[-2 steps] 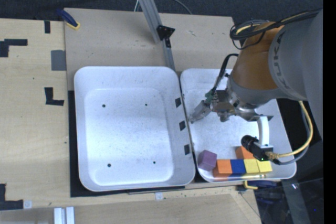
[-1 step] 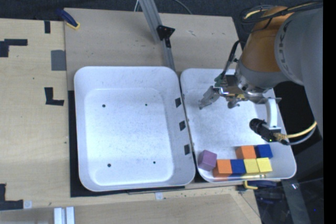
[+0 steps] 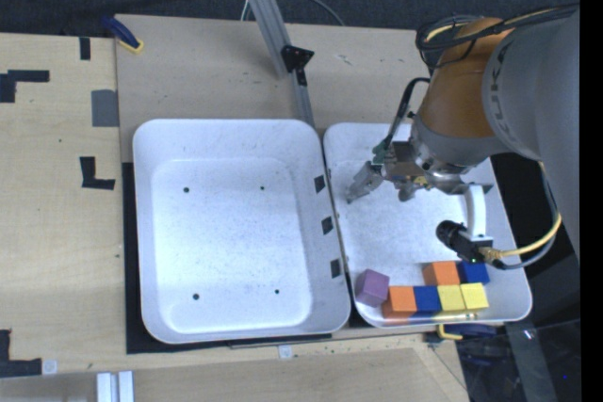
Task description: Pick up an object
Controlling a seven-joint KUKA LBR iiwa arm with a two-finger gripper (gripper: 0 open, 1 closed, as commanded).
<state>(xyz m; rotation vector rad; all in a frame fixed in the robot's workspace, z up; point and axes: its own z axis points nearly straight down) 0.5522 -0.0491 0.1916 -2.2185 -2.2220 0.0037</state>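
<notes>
Along the right bin's (image 3: 350,146) near rim lie small blocks: a purple cube (image 3: 374,285) leftmost, then orange (image 3: 402,298), blue (image 3: 427,297) and yellow (image 3: 451,297) ones touching in a row, more just behind. Bare, speckled white floor stretches beyond them. Well farther in, the gripper (image 3: 379,184) hangs with fingers spread, grasping nothing, near the bin's left wall.

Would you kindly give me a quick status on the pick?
Gripper over right bin, open, holding nothing. Blocks clustered at the bin's near edge, purple block leftmost, all untouched. Nothing in the way.
</notes>
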